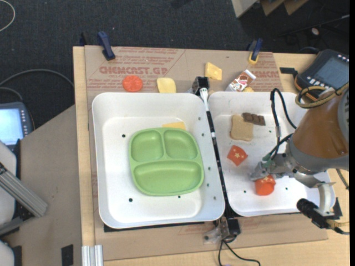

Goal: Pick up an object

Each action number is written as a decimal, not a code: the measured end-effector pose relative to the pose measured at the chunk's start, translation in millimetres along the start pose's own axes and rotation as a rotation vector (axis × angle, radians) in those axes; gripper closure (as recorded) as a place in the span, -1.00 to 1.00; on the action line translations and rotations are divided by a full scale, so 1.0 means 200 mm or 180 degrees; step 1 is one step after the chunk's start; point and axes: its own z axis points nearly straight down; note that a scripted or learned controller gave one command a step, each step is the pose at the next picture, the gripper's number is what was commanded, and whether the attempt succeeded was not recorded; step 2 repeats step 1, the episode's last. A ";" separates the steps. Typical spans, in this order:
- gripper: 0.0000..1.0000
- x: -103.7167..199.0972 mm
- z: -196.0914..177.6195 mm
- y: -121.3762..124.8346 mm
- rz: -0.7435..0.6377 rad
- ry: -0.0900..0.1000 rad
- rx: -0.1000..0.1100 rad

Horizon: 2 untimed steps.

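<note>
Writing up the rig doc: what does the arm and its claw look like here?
Bulky arm with a wide orange-brown band above a grey wrist section. Black cables loop along its left side. The claw is small, grey metal, with a spot of green at its base.

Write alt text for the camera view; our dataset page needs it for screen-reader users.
A grey robot arm reaches from the right, its gripper low over an orange-red object in the right bin. The left bin holds a green divided plate.

Bright, even overhead light, slightly soft focus

The two white bins (105, 148) glare almost featureless; beside them the green tray (166, 162) casts only a faint shadow, the arm (321, 137) at their right looks mildly blurred, and the floor beyond falls dark.
</note>
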 end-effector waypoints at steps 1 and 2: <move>1.00 0.43 -0.48 0.32 -0.0046 0.0008 -0.0044; 1.00 0.43 -0.48 0.32 -0.0046 0.0008 -0.0044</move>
